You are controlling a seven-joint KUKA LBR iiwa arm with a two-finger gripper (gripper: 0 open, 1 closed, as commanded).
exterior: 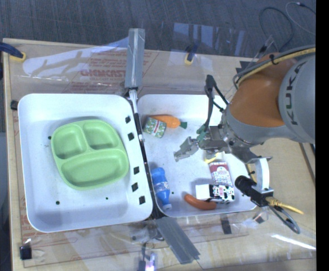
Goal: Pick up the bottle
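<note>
Gripper hangs over the middle of the right bin, low on the grey arm that reaches in from the right; its 2 fingers point left and look spread apart with nothing between them, though they are small and partly blurred here.

Seen from the camera view, the bottle lies on its side at the near left of that bin, just beside the wall that divides the 2 bins, its blue body pointing roughly near-to-far. It sits well apart from the gripper, nearer and further left. A red sausage-shaped toy lies near its right, and a small carton further right.

My judgement: the bottle is light, thin plastic, fairly stiff but smooth and round, so it may roll or slip out of a shallow pinch. Closing across the middle of the body, fingers set crosswise to its length, looks safest; the dividing wall leaves little room for the left finger.

A green divided plate sits in the left bin.
</note>
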